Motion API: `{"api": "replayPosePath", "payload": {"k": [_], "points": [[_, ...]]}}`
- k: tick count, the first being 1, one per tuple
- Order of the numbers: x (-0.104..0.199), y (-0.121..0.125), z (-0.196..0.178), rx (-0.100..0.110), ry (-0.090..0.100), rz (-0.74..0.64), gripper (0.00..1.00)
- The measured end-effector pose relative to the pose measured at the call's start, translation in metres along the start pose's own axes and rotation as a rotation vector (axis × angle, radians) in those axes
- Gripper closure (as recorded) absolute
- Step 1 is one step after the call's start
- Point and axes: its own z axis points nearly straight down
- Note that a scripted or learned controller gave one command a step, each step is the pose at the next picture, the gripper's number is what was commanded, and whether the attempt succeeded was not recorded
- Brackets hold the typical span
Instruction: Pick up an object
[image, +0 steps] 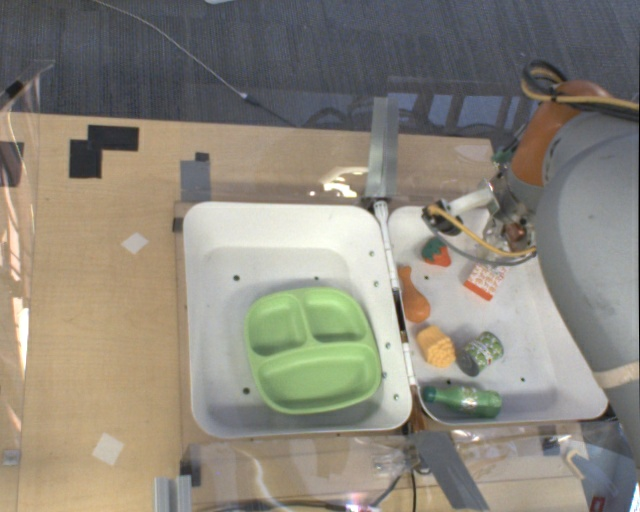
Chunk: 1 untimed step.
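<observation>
Six small objects lie loose in the right bin (560, 395), any of them fair game. The gripper (508, 230) hangs at the bin's 12 o'clock; whether it is open or closed cannot be told. A red-and-white carton (484, 281), just beside it at 7 o'clock, looks the likeliest pick, with bare floor around it. The orange drumstick (412, 291) hugs the 9 o'clock wall, and the green bottle (462, 401) crowds the 6 o'clock rim.

Robotics lab, grey industrial arm (600, 260) over a wooden bench (90, 320), two white bins (215, 250) side by side, grey carpet (300, 50).
</observation>
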Motion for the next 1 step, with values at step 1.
{"api": "replayPosePath", "payload": {"k": [1], "points": [[-0.0584,0.0555,-0.0017,0.004,0.007,0.007,1.00]]}}
